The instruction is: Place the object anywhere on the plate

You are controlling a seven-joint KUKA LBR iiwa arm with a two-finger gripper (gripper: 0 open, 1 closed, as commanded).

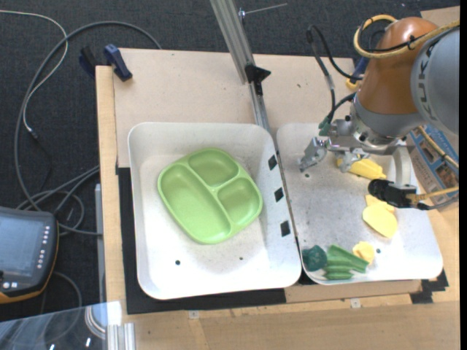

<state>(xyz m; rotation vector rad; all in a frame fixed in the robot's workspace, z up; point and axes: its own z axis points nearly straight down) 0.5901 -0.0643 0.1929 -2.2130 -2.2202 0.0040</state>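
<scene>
A light green plate (210, 194) with three compartments lies in the middle of the left bin (146, 152). My gripper (314, 155) hangs over the upper left part of the right bin (321, 217), near the wall between the bins. I see nothing in it. A yellow piece (366, 169) lies just right of the gripper, partly hidden under the wrist. A larger yellow piece (381, 219) lies further down, near the right side.
At the right bin's front edge lie a dark green lump (315, 257), a long green vegetable shape (343, 262) and a small yellow bit (363, 251). A slanted metal rail (241, 42) runs down to the bins' shared wall.
</scene>
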